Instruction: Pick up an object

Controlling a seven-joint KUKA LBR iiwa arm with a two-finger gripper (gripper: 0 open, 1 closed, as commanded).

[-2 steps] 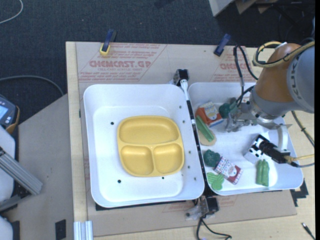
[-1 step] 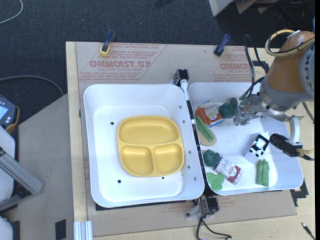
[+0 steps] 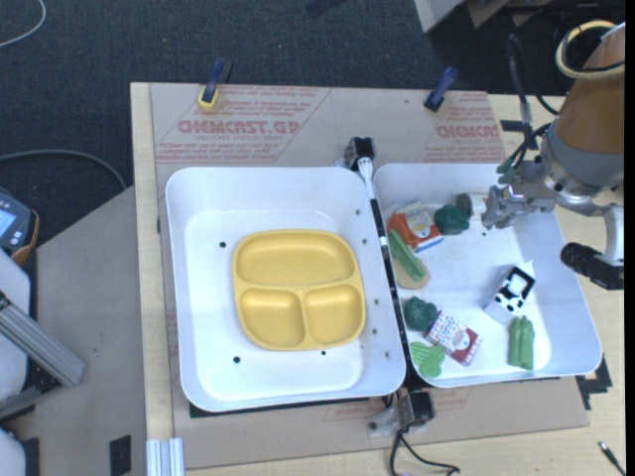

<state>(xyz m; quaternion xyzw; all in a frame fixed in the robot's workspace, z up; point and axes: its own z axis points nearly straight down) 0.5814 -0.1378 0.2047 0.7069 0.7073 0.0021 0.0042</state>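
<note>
Two shallow white bins sit side by side on a bench; the left bin [image 3: 189, 266] holds one yellow divided tray [image 3: 298, 288]. The right bin [image 3: 571, 315] holds eight small items: two red-and-white packets [image 3: 421, 225] [image 3: 455, 336], one black-and-white cow-patterned carton [image 3: 512, 292], and five green pieces [image 3: 454, 217] [image 3: 407, 259] [image 3: 420, 313] [image 3: 428, 357] [image 3: 521, 342]. Two clamps [image 3: 211, 84] [image 3: 441, 88] grip the bench's far edge.

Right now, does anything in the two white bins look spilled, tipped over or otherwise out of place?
Nothing stands out. The yellow three-compartment plastic tray lies flat in the left white bin. Small toys lie loosely scattered in the right white bin, including a black-and-white cow-patterned carton. The gripper hangs near that bin's far edge.
</note>
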